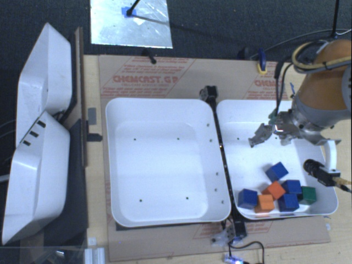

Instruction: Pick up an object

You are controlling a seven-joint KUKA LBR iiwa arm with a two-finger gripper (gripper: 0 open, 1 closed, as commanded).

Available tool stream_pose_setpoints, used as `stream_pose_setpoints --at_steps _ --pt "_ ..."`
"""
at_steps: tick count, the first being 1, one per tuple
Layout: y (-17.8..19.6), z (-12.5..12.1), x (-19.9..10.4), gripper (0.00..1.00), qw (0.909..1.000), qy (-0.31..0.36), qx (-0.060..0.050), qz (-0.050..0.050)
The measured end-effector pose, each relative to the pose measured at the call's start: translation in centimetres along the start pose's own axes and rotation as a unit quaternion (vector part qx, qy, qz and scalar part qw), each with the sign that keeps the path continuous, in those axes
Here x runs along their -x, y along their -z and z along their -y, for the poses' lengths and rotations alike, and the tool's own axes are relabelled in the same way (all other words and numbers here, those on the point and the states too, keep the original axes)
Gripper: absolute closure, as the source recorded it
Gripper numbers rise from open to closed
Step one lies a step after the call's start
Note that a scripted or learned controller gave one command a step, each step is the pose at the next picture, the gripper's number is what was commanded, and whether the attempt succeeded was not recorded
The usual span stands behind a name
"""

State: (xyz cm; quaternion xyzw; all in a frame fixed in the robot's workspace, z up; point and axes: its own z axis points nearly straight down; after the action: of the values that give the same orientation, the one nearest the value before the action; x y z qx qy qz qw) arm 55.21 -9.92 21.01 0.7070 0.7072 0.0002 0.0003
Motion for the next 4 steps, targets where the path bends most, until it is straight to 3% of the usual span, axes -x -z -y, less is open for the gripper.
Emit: stream_pose_setpoints --at_steps 1,2,3,4 --pt "-9.7 3.3 7.1 0.00 1.0000 -0.003 -0.004 0.000" --pt "-8.3 3.0 6.8 1.00 1.0000 0.000 0.000 0.000" --pt "-8.3 3.0 6.8 0.00 1.0000 0.000 0.000 0.000" --pt "-12.3 1.4 4.3 0.00 1.0000 0.001 0.001 0.000"
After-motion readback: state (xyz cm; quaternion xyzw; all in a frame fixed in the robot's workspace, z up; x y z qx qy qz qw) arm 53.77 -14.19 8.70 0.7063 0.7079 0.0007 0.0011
